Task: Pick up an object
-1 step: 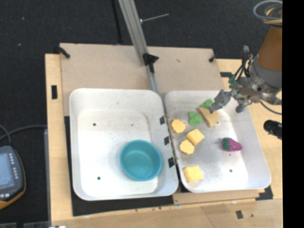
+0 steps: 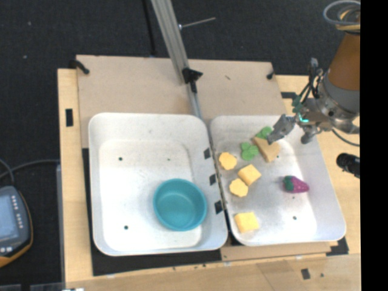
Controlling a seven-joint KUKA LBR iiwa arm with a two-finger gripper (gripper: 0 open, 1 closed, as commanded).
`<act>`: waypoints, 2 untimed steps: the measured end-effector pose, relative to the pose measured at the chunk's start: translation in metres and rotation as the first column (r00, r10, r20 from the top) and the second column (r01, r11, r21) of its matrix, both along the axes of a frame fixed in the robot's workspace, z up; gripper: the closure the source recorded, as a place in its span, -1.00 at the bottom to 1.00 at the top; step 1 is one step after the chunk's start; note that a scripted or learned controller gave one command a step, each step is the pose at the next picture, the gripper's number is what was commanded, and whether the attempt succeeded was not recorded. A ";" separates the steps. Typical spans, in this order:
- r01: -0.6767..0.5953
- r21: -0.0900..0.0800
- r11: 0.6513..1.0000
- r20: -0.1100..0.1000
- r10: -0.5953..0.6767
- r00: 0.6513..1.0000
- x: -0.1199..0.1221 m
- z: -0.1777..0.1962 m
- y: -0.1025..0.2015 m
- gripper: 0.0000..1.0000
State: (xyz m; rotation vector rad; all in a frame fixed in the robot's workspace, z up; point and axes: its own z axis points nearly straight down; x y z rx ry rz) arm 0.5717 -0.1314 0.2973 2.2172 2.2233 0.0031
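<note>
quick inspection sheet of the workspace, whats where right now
surface: wooden bench bearing two white bins, left bin and right bin, side by side
job's things: right bin holds four yellow blocks, a tan wedge, two green pieces and a purple piece; left bin holds a teal bowl
clutter: nothing seen
grippers: tool hovers over the right bin's far edge, one finger close to the tan wedge; grip cannot be judged
cables: wires at the wrist; a cable at the left edge
surroundings: metal post; handheld pendant at the left
</note>
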 end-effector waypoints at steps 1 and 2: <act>0.004 -0.002 1.000 -0.005 -0.004 1.000 0.001 -0.045 -0.009 -1.00; 0.004 -0.002 1.000 -0.006 -0.004 1.000 -0.007 -0.095 -0.017 -1.00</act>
